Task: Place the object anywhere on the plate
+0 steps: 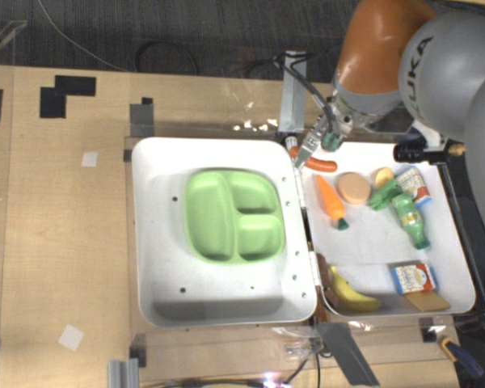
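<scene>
We see the two-finger gripper hanging over the far-left corner of the right-hand shallow white bin, its slim fingers slanting down and to the left. Whether those fingers are spread or pressed together we cannot tell, and nothing visibly sits between them, so we do not count anything as held.

Just below and slightly right of the tip lies a small red-orange sausage, its long axis running roughly left to right. We judge this the likeliest object for the task, being nearest the tip, though the orange toy carrot just beyond it is also close.

The green three-compartment plastic plate rests in the middle of the left-hand shallow white bin, to the left of the gripper and nearer the camera. Whatever gets picked would have to travel leftward across the two bins' adjoining walls, then come down over any compartment of the plate
</scene>
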`<move>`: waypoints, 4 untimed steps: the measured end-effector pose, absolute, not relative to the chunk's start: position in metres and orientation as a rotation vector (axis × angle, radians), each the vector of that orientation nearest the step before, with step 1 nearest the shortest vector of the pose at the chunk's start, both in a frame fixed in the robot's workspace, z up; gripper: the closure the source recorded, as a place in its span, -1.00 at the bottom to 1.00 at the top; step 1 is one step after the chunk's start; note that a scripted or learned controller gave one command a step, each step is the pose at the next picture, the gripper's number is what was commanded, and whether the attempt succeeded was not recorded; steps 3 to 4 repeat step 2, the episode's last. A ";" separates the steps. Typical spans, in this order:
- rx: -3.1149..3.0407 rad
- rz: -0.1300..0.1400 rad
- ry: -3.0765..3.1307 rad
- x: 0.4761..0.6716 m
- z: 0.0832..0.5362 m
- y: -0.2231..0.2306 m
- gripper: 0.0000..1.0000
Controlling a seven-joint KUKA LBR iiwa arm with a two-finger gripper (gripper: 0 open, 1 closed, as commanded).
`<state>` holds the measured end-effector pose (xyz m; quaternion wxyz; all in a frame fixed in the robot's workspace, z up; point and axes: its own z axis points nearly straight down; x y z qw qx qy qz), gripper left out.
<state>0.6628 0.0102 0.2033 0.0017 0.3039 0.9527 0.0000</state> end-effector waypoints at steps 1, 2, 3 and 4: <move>0.914 0.003 3.007 0.632 0.181 0.087 1.00; 0.921 0.002 3.003 0.633 0.182 0.084 -1.00; 0.921 0.002 3.003 0.633 0.182 0.084 -1.00; 0.921 0.002 3.003 0.633 0.182 0.084 -1.00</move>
